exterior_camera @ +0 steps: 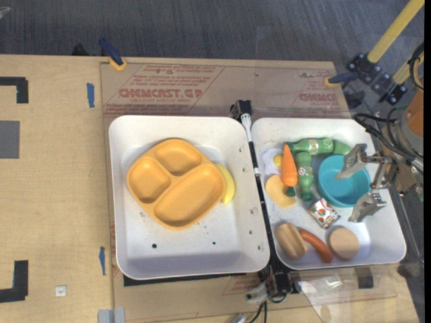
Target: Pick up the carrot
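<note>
The carrot, orange with a green top, lies in the right bin near its left side, pointing toward the far wall. It rests against a green toy and a yellow piece. My gripper reaches in from the right and hovers over the right part of a blue bowl. Its two fingers are spread wide, so it is open with nothing held. The carrot lies roughly a bowl's width to the left of the fingertips.
The right bin also holds a red and white can, a bun, a sausage and a tan ball. The left bin bears an orange divided plate with a yellow piece at its edge.
</note>
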Motion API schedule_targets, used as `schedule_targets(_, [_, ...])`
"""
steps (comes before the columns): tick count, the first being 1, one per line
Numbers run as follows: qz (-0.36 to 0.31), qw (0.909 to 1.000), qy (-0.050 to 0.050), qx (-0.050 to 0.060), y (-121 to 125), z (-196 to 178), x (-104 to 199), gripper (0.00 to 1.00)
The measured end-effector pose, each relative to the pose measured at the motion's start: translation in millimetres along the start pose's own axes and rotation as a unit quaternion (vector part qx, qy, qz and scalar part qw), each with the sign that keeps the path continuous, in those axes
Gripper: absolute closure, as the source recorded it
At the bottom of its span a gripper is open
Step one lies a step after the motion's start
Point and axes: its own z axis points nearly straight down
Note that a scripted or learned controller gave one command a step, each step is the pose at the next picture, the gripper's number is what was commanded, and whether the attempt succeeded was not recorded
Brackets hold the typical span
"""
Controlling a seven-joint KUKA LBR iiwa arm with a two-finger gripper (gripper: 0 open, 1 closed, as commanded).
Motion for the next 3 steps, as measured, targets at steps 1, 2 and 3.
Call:
schedule_targets(1, [0.028,0.9996,0.007,-0.003,76.0,88.6,9.4,0.00])
schedule_targets(2, [0.078,0.9970,0.000,-0.003,158.2,91.8,-55.1,0.00])
schedule_targets(3, [-0.095,0.9955,-0.005,0.000,113.3,21.5,-90.9,0.00])
